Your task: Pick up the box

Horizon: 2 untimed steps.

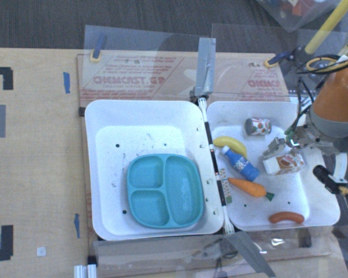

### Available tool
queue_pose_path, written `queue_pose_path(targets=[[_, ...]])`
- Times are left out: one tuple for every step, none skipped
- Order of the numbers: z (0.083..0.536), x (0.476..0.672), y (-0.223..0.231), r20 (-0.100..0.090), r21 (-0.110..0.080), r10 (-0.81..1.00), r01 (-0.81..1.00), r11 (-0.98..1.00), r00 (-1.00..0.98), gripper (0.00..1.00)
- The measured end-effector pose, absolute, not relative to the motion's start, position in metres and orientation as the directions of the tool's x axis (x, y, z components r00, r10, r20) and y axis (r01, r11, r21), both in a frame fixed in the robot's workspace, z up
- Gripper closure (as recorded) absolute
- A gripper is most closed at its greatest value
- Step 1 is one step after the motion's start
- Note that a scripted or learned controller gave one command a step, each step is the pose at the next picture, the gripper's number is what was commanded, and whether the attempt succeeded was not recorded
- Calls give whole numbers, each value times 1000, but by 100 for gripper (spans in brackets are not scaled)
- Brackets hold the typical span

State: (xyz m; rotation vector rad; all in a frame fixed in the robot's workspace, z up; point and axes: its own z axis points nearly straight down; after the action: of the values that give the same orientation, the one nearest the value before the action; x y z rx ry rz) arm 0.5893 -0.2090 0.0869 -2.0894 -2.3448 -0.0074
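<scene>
Left bin (104, 126), frame centre: holds a teal tray (163, 191). Right bin (322, 210): the arm (333, 106) enters from the right edge. Gripper (285, 145) is low at the box (284, 164), centre-right; fingers blurred, so opening and any grasp cannot be told. Carrot (249, 187), bottle (240, 162) and banana (232, 145) lie left of the box. Sausage (286, 218) lies below it, can (258, 126) above.

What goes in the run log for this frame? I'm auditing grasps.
phase: reaching | gripper: over box | bin: right bin | grasp: unconfirmed
</scene>
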Motion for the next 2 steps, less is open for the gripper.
queue_pose_path(targets=[[85,656,-193,3,-16,967,967,256,-256,0],[85,657,-157,-7,-35,991,991,132,-132,0]])
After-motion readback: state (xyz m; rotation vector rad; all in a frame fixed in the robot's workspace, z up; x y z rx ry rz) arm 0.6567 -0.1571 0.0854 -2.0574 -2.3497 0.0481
